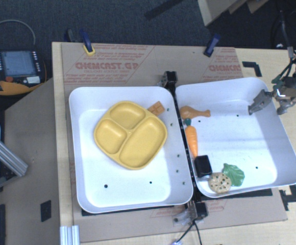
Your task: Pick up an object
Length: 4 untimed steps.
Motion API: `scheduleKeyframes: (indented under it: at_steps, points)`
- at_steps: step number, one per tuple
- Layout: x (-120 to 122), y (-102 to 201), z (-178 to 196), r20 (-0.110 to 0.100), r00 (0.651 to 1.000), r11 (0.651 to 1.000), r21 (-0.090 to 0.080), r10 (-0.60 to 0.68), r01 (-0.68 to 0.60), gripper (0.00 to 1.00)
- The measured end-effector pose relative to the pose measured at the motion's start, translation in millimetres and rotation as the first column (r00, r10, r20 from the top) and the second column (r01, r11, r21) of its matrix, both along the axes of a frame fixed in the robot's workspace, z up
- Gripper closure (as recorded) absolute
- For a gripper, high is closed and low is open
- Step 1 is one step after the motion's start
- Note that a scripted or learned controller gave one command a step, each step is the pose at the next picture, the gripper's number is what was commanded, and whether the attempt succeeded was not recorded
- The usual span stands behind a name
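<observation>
The right bin (270,152) holds several small items along its left and front sides. A tan drumstick (194,112) lies at the back left, with an orange carrot (191,141) just in front of it. Further forward come a black block (203,165), a speckled cookie (219,182) and a green leafy piece (235,173). My gripper (268,106) hangs over the bin's back right corner, far from all of them. It is open, with nothing between its fingers (257,102).
The left bin (87,172) carries a yellow divided plate (131,134), and a small brown piece (156,107) sits at the plate's back right edge. A black clamp (170,78) joins the two bins at the back. A handheld pendant (15,68) lies off the bench at far left.
</observation>
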<state>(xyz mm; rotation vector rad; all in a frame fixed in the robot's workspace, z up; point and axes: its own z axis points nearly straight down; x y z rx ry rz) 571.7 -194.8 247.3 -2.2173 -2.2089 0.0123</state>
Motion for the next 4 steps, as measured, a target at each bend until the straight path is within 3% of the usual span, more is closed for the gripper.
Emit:
scheduleKeyframes:
  at_steps: [1,4]
  points:
    - [2.5,0.8,7.9,0.014,1.000,1.000,-0.003,0.004,-0.004,0.00]
    - [-3.5,3.5,-152.0,0.016,1.000,1.000,-0.007,0.003,-0.003,0.00]
